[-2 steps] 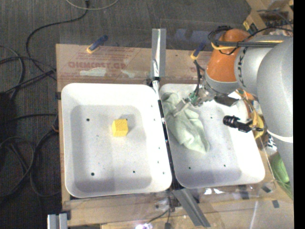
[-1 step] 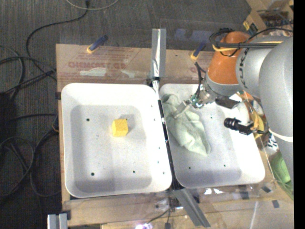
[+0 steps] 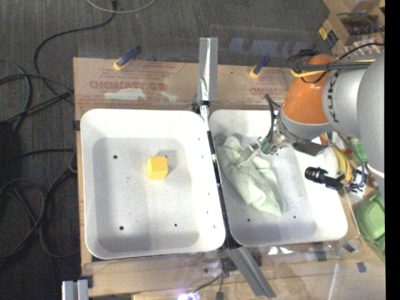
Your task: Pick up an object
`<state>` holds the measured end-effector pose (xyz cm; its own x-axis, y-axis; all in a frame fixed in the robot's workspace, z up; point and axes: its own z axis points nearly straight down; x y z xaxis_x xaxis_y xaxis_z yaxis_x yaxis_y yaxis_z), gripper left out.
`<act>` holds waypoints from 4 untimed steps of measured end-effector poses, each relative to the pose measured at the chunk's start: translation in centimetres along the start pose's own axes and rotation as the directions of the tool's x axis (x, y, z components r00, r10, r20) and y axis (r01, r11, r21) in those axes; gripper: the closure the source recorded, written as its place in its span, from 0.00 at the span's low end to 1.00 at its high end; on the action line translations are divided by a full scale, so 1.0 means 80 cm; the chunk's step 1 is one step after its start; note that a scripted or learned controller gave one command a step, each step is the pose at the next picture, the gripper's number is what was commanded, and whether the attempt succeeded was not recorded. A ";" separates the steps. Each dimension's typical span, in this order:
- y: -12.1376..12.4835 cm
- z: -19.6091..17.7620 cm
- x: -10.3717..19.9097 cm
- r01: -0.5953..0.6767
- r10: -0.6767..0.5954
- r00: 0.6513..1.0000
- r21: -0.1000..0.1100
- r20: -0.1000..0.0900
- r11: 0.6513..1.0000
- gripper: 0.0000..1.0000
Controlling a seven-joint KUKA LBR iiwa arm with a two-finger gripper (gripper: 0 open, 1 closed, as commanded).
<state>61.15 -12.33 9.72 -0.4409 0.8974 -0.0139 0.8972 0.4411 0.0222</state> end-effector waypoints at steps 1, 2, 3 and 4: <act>-0.002 -0.001 0.023 0.005 -0.005 1.000 -0.003 0.002 1.000 0.00; 0.068 0.004 -0.027 -0.075 0.075 0.997 0.015 -0.011 0.997 0.00; 0.022 0.000 0.012 -0.107 0.107 0.994 0.003 0.004 0.994 0.00; 0.005 0.000 0.015 -0.106 0.106 0.994 -0.001 0.004 0.994 0.00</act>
